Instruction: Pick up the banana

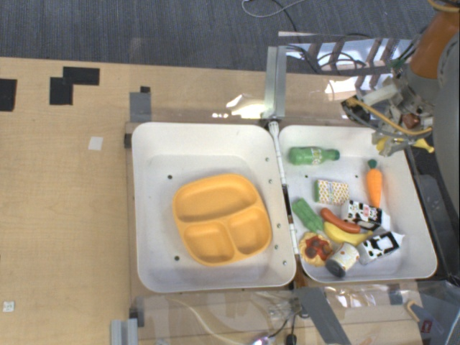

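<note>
Task barely begun: the banana [343, 231] lay untouched in the right bin [424, 261] btwn a sausage [338, 220] and cartons, w/ the tool [392, 124] well apart near the far corner, grip state unclear.

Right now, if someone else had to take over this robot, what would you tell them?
Gripper: above the far right corner of the right bin, holding nothing that I can see.
Banana: lies in the right bin's near half, in a crowded pile, with a red sausage lying along its far side and a black-and-white carton to its right.
Orange tray: sits in the left bin.
Done: nothing yet.
Left: reach down, grasp the banana, lift it.
</note>
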Available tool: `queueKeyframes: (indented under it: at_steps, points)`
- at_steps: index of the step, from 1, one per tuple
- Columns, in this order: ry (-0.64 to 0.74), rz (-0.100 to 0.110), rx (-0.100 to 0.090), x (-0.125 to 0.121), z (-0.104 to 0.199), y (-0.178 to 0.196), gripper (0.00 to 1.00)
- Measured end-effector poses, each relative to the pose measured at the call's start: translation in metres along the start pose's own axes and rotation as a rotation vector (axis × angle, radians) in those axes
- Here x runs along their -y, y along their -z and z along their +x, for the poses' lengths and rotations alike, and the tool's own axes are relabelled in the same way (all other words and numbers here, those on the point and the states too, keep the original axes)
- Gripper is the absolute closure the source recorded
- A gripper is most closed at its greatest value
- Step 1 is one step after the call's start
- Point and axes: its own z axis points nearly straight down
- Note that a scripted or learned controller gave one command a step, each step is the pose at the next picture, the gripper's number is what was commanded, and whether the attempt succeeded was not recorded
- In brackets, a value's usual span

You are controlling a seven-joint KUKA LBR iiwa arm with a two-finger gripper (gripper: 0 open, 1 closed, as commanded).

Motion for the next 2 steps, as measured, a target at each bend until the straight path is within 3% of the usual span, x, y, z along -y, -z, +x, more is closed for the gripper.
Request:
queueKeyframes:
  at_steps: [1,2]
  points:
    - [0.146,0.001,0.001,0.009,-0.029,0.014,1.0]
    - [-0.041,-0.002,-0.002,-0.025,-0.024,0.104,1.0]
